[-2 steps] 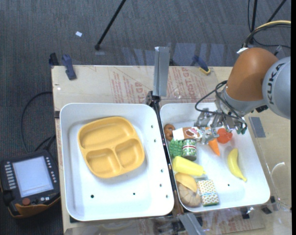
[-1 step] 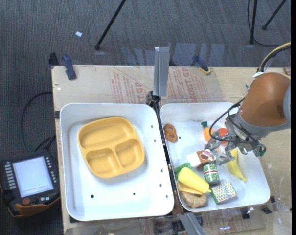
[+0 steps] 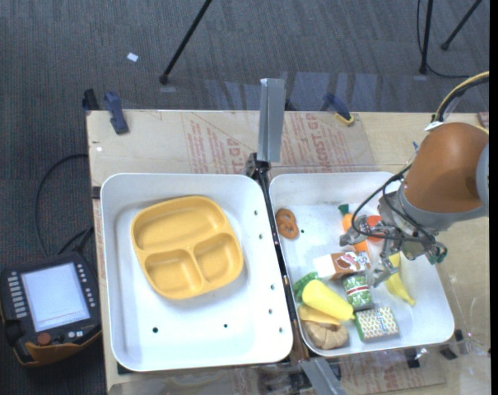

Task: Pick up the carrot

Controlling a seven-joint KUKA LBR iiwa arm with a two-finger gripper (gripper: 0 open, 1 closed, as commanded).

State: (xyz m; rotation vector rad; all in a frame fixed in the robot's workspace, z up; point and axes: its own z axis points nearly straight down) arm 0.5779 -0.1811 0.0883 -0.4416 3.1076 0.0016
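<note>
The carrot point(image 3: 357, 230) lies in the right bin point(image 3: 314, 189), right of the pretzel point(image 3: 286, 222) and partly hidden under the arm. The gripper point(image 3: 386, 252) hangs directly beside the carrot, above a small carton point(image 3: 344, 264); whether it is released or clenched cannot be determined. The yellow divided tray point(image 3: 187, 246) occupies the left bin point(image 3: 125, 336).

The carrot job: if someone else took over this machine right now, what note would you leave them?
Gripper: low over the right bin, above the toys; whether it is open or shut cannot be made out.
Carrot: orange with a green top, lying in the right bin at the gripper's left, partly hidden by it. Nothing shows it gripped or lifted.
Left bin: holds a yellow divided tray.
Done: the arm has reached the carrot's area.
Left: grasp the carrot and lift it.
</note>
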